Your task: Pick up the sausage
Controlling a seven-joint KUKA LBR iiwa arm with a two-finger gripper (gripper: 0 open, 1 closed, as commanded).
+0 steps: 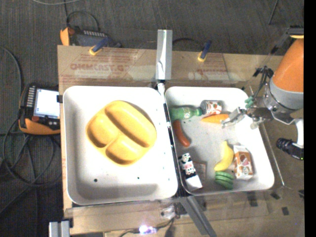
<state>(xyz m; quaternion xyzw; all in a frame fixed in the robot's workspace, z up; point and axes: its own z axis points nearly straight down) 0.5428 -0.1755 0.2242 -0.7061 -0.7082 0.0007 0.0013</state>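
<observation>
The sausage (180, 134), reddish-brown and short, lies at the left side of the right bin (261, 147), close to the divider and just below a green bottle (184, 113). My gripper (243, 121) hangs over the right part of that bin, next to the tip of an orange carrot (216, 117). Its fingers stand apart with nothing between them. The sausage is well to the gripper's left, about a third of the bin's width away.
In the right bin are also a small can (212, 106), a banana (225, 157), a green round piece (224, 179), a juice carton (243, 163) and a cow-patterned box (188, 169). The left bin (74, 132) holds a yellow divided plate (121, 131).
</observation>
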